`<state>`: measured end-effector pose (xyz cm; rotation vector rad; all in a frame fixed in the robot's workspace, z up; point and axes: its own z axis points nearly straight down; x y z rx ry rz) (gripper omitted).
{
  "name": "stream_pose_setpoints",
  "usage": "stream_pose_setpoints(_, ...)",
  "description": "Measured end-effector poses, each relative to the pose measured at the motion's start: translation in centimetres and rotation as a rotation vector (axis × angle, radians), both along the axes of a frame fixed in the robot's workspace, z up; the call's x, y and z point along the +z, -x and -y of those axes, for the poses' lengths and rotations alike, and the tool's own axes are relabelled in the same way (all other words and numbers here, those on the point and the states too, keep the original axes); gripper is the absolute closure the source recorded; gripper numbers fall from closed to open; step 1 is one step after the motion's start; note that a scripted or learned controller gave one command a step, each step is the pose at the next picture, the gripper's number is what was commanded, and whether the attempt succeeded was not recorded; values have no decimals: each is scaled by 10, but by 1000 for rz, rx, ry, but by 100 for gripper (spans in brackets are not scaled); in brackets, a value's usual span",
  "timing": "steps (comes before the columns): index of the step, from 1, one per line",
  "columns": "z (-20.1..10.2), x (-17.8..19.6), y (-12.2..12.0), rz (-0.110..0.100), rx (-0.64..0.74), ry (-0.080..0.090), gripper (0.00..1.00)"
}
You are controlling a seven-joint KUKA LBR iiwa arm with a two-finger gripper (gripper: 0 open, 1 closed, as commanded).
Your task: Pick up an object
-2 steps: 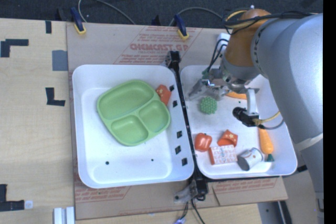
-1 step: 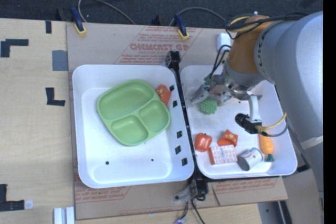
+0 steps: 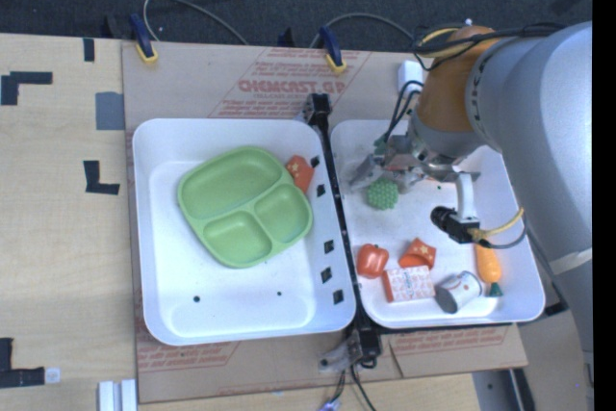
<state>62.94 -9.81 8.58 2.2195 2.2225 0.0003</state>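
- Since the arm reaches in from the right, its wrist sits low over the right bin (image 3: 525,298), with the gripper (image 3: 385,170) at the bin's upper left, just above the green ball (image 3: 382,194).
- Fingers: look parted, metal tips pointing left and down toward the ball. Nothing visible between them, so no grasp yet.
- Likely target is the green ball: it lies just beside the fingertips, apart from the other items, so it's the easiest approach.
- Rest of the right bin is clustered along the lower edge: orange pepper-like piece (image 3: 372,259), small red piece (image 3: 418,253), patterned box (image 3: 408,284), grey cylinder (image 3: 458,291), carrot-like piece (image 3: 488,265). Tight packing makes them worse picks.
- Left bin (image 3: 164,303) holds a green divided plate (image 3: 245,205), with a small orange piece (image 3: 301,171) touching its upper right rim.
- Judgement: pre-grasp stage. Next move needs the fingers lowered to straddle the ball.
- Risk: a round ball may roll away or squirt out on closing; the bin wall nearby limits clearance.
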Motion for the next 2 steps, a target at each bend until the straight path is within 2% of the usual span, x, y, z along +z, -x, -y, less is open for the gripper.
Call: stream_pose_setpoints(2,-2,0,9,3,-1,2,0)
